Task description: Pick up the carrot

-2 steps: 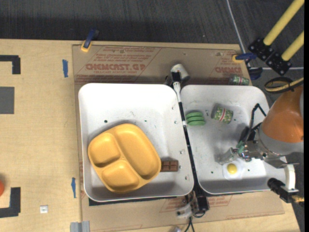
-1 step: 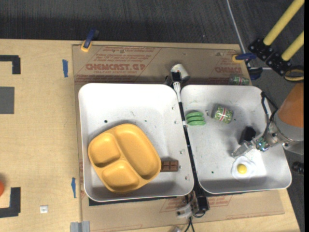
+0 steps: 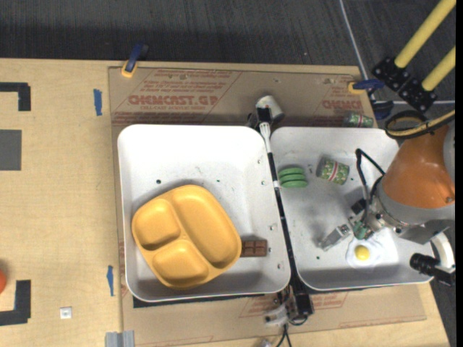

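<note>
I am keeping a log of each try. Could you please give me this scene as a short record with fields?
left bin: yellow plate with three compartments; brown block beside it
right bin: green disc, green can on its side, fried egg
arm: over right bin, near the egg
hand: low over the bin floor, holds nothing visible
carrot: cannot identify one

Cardboard-topped bench (image 3: 58,194) under two white bins (image 3: 137,150)
</note>
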